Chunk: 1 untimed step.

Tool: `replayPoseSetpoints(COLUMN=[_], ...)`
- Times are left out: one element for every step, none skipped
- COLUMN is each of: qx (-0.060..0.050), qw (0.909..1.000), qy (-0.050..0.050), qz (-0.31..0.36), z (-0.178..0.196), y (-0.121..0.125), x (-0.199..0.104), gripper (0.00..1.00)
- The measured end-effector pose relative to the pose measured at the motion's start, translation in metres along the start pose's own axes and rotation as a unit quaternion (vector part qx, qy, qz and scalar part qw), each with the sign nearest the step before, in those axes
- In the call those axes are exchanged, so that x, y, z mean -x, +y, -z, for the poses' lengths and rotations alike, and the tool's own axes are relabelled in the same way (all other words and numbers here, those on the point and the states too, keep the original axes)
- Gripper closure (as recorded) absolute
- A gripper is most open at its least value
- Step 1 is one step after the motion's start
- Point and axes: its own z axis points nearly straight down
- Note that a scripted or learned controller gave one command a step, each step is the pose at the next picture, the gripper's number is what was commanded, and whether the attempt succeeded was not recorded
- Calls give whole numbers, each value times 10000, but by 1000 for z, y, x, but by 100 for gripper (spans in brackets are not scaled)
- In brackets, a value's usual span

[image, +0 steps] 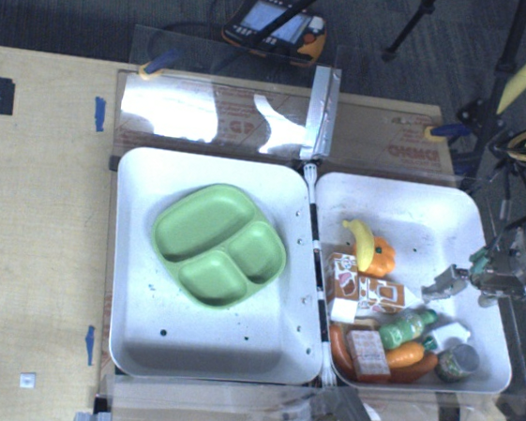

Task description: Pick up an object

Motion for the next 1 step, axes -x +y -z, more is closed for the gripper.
replayPoseSetpoints(qx=[156], qw=[9989], qy=[-27], qz=[433], z=[-112], y=[52], x=[-20], gripper=[0])
